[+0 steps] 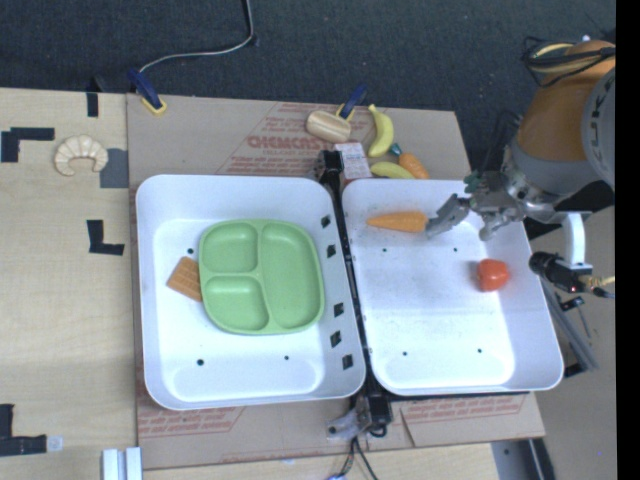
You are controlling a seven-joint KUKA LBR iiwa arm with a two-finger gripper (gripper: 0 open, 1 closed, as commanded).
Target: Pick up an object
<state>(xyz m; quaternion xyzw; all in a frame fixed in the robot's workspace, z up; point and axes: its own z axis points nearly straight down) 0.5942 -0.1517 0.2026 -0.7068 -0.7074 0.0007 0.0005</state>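
In the right bin (455,363) an orange carrot (398,222) lies near the back wall, and a small red fruit (491,274) sits by the right wall. My gripper (464,225) hovers over the back of this bin, between the two. Its fingers are spread open with nothing between them. The left fingertip (441,223) is just right of the carrot's thick end. The left bin (165,218) holds a green divided plate (262,275), and a flat orange-brown piece (185,279) is tucked at the plate's left edge.
Behind the bins, on the cardboard, lie a bread roll (328,124), yellow bananas (381,135) and a small orange item (411,165). A croissant (81,154) rests on the bench at far left. Two blue clamps (147,90) hold the cardboard's back edge.
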